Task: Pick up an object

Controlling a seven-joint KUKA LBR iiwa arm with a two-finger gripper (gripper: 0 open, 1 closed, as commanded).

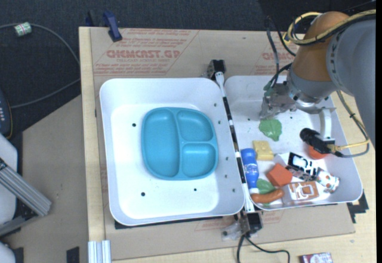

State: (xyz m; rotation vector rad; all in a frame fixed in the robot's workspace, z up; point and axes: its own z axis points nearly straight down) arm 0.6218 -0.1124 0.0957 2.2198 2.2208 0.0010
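The gripper [276, 105] hangs low over the far half of the right bin [248, 90], and its tip comes down just above a green lump [271, 129] on the bin floor. From this slant, I cannot tell whether the jaws are spread or pressed together, or whether they touch the lump. Nothing is seen pinched between them. The other loose things all lie on the near side of the green lump. A yellow block [262, 149] is just below it, and a blue-and-white bottle [249, 168] lies below and to the left, against the bin's left wall. An orange block [279, 174] sits further down, with a long orange-red piece [267, 197] beyond it near the bin's front rim. Below and to the right of the green lump are a small black-and-white item [301, 164], a flat packet with red print [302, 191] and a white-and-red item [327, 182]. Well to the left of the green lump, a blue plate [179, 142] with 3 compartments lies in the left bin [119, 136]. Both bins rest on the table [149, 47].
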